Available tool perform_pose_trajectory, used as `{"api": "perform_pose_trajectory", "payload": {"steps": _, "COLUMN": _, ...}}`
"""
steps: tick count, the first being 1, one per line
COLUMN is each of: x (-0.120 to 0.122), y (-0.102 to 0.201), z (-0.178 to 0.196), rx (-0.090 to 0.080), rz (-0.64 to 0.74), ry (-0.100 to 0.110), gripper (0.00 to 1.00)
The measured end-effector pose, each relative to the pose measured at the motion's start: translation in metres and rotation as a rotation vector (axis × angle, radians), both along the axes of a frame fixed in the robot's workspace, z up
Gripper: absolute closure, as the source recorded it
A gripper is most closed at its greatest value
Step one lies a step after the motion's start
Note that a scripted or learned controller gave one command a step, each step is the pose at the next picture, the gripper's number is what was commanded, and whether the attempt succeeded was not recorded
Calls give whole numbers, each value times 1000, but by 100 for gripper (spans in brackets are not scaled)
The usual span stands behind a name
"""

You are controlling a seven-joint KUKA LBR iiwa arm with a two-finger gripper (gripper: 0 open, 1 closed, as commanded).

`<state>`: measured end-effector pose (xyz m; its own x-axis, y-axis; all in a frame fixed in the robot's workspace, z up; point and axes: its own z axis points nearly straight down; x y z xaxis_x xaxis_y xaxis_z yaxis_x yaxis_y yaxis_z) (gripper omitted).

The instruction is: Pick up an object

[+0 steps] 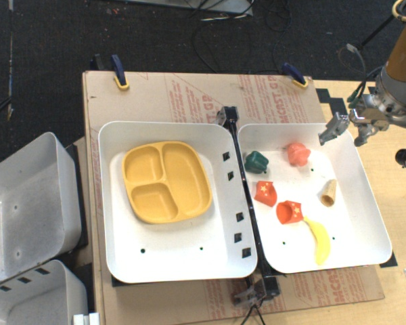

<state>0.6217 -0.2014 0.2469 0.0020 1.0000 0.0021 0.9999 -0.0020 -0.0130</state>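
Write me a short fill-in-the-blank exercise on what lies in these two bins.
1. The yellow divided plate lies in the ____ bin.
2. The banana is the item nearest the right bin's ____ edge.
3. The pincer hangs above the right bin's ____ corner, holding nothing.
4. The green pepper lies beside the ____ between the bins.

Missing words: left; front; far right; divider

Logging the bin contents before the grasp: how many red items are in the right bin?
2, both near the middle of the right bin: a red piece below the green one, and another red piece just right and lower, beside the banana. The pink item isn't counted.
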Motion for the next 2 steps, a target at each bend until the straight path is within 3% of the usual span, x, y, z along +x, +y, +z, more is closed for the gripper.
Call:
{"api": "perform_pose_trajectory", "payload": {"steps": 1, "x": 2, "y": 1, "z": 9, "rx": -3, "rz": 3, "ry": -14, "gripper": 0}}
{"api": "perform_pose_trajectory", "payload": {"steps": 2, "x": 0, "y": 8, "z": -53, "rx": -1, "rz": 3, "ry": -8, "gripper": 0}}
